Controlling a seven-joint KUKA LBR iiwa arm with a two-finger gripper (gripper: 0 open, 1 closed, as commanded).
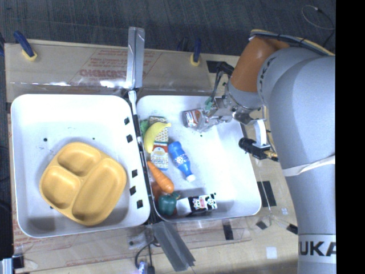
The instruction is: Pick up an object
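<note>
My gripper (209, 116) hangs low over the back of the right bin (239, 170), under the orange-banded wrist (251, 67). A small red and silver can (191, 118) lies on its side just left of the gripper, touching it or nearly so; whether it is gripped is unclear. Along the bin's left side lie a banana (151, 135), a small red and white carton (160, 155), a blue bottle (179, 160), a carrot (161, 177) and a green pepper (167, 203). A black and white carton (202, 202) rests at the front edge.
The left bin (34, 119) holds a yellow divided plate (82, 181). A metal divider bar (136, 56) stands between the bins at the back. The grey arm (299, 130) covers the bench right of the right bin.
</note>
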